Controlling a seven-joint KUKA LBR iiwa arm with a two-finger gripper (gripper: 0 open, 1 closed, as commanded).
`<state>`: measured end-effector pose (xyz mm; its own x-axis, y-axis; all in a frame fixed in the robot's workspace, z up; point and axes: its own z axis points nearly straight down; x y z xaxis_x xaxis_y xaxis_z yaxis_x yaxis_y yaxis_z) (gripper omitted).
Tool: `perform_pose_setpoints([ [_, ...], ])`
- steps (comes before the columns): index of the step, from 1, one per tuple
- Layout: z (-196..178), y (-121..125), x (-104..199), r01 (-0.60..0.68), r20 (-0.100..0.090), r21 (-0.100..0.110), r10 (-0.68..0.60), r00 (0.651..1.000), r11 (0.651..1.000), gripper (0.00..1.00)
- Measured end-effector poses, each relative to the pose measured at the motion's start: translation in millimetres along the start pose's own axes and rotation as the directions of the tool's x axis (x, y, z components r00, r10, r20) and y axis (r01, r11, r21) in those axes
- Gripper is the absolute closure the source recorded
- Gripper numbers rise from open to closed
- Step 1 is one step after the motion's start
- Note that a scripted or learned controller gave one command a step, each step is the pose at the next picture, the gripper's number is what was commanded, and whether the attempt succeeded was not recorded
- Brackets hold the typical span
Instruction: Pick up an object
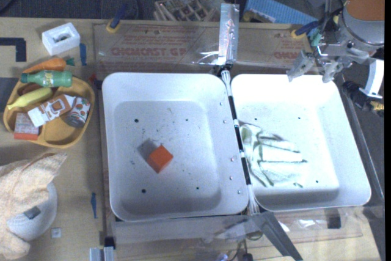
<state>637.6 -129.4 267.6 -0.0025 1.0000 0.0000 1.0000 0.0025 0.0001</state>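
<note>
An orange block point(160, 158) lies in the left bin point(122, 95), a little left of its middle, with a grey face turned to the upper left. A crumpled white and pale green cloth point(269, 156) lies in the right bin point(342, 131) against its left wall. My gripper point(314, 70) hangs over the back rim of the right bin, well above the cloth and far from the block. Its two fingers are spread open and hold nothing.
A tan bowl point(61, 134) of toy food stands left of the bins, with a small white box point(61, 38) behind it. A beige cloth point(27, 183) lies at the lower left. A clear plastic sheet point(159, 49) runs along the back of the bins.
</note>
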Motion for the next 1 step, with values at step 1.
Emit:
perform_pose_setpoints([
  [1, 82.0, -64.4, 27.7, 0.123, 0.000, -0.001, -0.123, 0.992, 0.992, 0.00],
])
